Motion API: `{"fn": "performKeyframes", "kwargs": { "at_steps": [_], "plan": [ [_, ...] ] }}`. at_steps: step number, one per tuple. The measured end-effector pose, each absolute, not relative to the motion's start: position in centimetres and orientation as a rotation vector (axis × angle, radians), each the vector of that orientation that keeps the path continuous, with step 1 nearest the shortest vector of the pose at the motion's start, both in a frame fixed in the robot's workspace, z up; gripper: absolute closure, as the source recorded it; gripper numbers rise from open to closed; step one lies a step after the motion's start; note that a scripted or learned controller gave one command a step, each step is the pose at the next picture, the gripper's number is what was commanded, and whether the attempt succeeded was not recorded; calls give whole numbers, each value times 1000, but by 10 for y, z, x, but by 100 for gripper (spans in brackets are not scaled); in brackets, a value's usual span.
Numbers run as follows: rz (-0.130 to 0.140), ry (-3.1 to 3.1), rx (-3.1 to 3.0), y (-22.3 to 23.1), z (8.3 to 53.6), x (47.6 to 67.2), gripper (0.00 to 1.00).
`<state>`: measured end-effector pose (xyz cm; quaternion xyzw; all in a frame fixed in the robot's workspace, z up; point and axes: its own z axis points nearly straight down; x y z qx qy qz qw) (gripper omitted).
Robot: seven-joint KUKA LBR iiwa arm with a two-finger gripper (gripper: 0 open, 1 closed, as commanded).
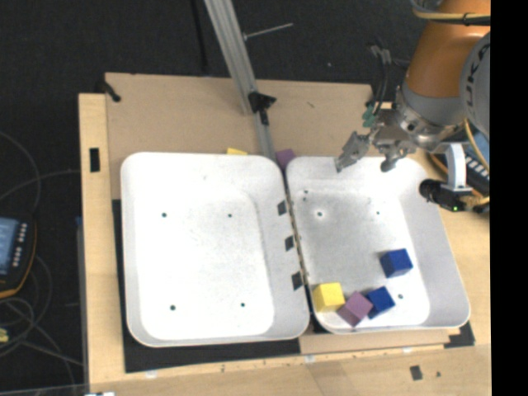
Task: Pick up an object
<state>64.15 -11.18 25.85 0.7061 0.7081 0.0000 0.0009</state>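
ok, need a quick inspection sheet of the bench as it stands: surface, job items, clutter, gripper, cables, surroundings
Surface: tan bench bearing a left bin and a right bin, side by side.
Job's things: in the right bin's near end, a yellow cube, a purple cube, a blue cube clustered together, and a second blue cube apart from them.
Clutter: a small yellow piece and a small purple piece behind the bins' far rims.
Grippers: gripper open, above the right bin's far edge, holding nothing.
Cables: black leads on the floor at left.
Surroundings: slanted metal pole; a handheld device at far left.
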Motion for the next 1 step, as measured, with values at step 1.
{"fn": "performKeyframes", "kwargs": {
  "at_steps": [1],
  "plan": [
    [-10,2221,2229,-156,147,584,0]
  ]
}}
